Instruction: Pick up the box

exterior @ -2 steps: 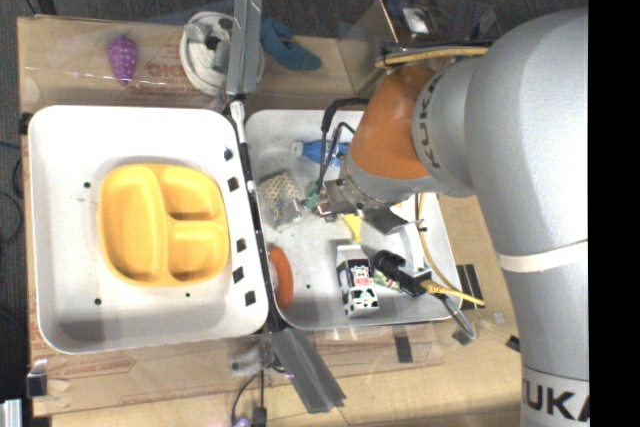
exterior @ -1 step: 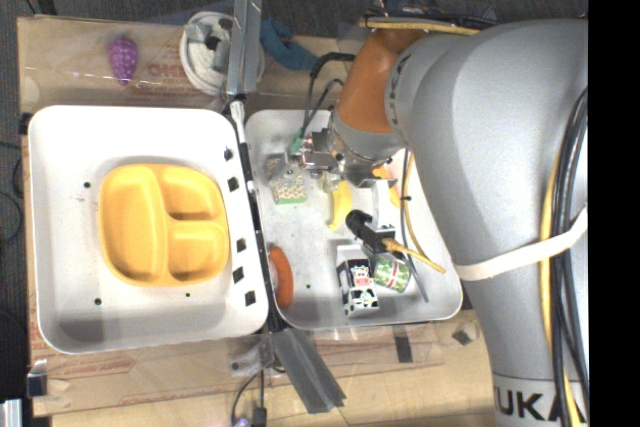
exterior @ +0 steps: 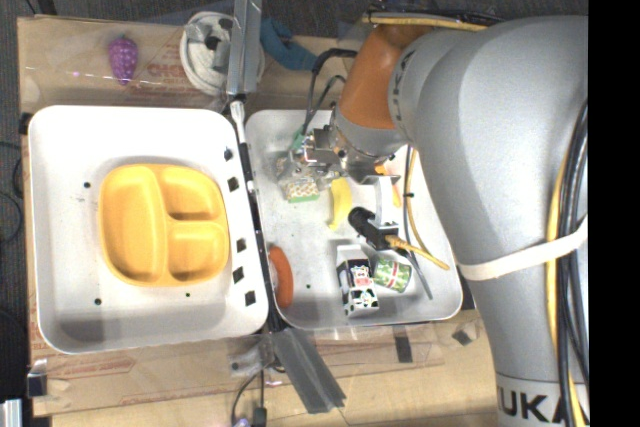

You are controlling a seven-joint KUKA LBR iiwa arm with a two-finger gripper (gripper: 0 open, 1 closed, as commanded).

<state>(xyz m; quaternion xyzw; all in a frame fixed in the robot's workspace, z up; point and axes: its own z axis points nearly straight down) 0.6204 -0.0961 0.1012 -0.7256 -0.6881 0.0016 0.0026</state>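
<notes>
Box (exterior: 358,286) lies lower centre in the right bin (exterior: 268,140); we cannot tell the state of the claw (exterior: 310,153) poised above.

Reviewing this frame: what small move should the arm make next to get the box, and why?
Probably shift the gripper toward the near edge of the right bin. It sits over the small speckled item at the far end, while the box lies beside the green can.

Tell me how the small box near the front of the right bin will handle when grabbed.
The box looks like small printed cardboard, so probably light and crushable. It touches the green can, so a push would likely shift both. Flat faces suggest it slides rather than rolls.
</notes>
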